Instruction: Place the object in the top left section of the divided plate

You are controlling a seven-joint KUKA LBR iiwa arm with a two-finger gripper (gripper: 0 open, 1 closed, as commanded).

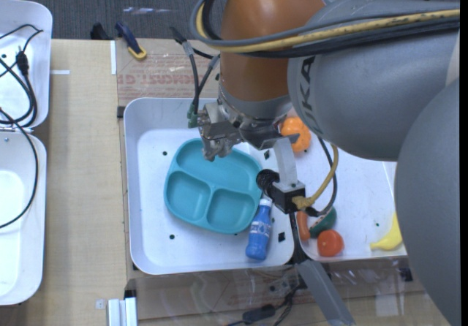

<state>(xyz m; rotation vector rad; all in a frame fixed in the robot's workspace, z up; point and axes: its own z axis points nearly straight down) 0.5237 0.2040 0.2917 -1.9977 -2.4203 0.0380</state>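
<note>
While over the divided plate, end effector nears its top section.

arm: partial letters "KA" | cardboard: red print, illegible

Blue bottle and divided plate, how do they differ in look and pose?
The blue bottle is dark blue with a white cap and lies on its side; the divided plate is teal and sits flat. The bottle is slim and long; the plate is wide, with three sections. Both rest in the same white bin, touching at the plate's lower right edge.
</note>
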